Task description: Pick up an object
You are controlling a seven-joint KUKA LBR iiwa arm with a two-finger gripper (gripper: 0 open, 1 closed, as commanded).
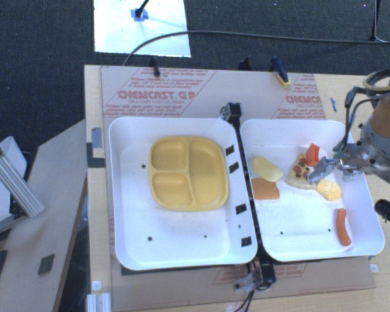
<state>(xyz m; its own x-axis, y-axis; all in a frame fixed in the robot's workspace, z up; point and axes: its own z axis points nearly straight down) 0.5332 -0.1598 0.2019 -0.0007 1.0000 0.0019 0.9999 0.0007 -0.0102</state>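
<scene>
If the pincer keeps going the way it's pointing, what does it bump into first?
Probably the pizza slice. The pincer points left from the arm, with its tip already at that slice's edge, beside the corn piece. Its height above the toys is hard to judge.

Before me the left bin point(117, 194) holds a yellow plate point(187, 173) with three compartments, lying flat near its middle, and black clips point(240, 208) run down the seam where it meets the right bin point(299, 233). Both bins sit on a clear sheet point(157, 95) printed with red CHEMCAST lettering, with a blue clamp point(279, 70) at its far edge. Beyond my bench, on dark carpet point(39, 44), I see a white square point(140, 38) bearing a small blue mark point(140, 14), a black cable point(247, 36) trailing past it, and an aluminium bar point(13, 184) at far left.
</scene>
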